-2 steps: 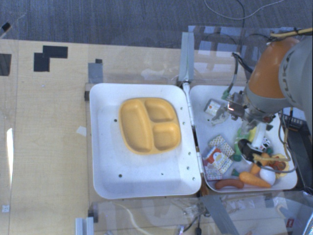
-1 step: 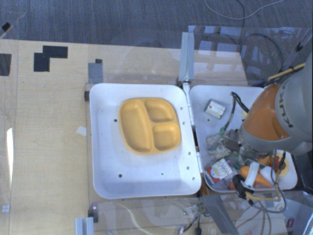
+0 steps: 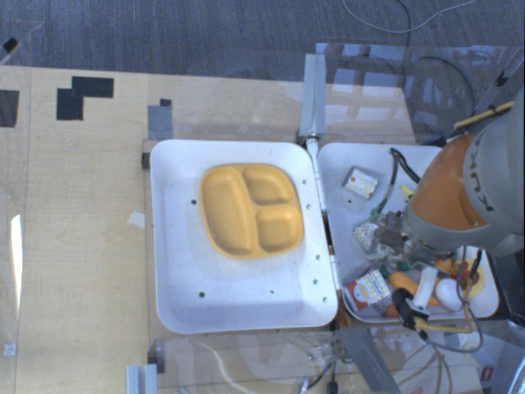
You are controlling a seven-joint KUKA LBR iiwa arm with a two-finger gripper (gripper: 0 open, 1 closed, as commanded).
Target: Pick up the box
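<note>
We see two white bins, the left one (image 3: 176, 302) and the right one (image 3: 344, 158), that look like smooth, slightly glossy plastic. The yellow tray (image 3: 250, 209) in the left bin seems matt plastic. The bench (image 3: 74, 245) looks like pale, smooth wood. The small box (image 3: 360, 182) appears to be printed cardboard. The arm (image 3: 459, 191) has a glossy orange band and a grey, satin shell.

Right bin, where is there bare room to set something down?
In the right bin, bare floor lies along the left wall, beside the small white box. The near end is crowded with a packet, an egg and the arm.
</note>
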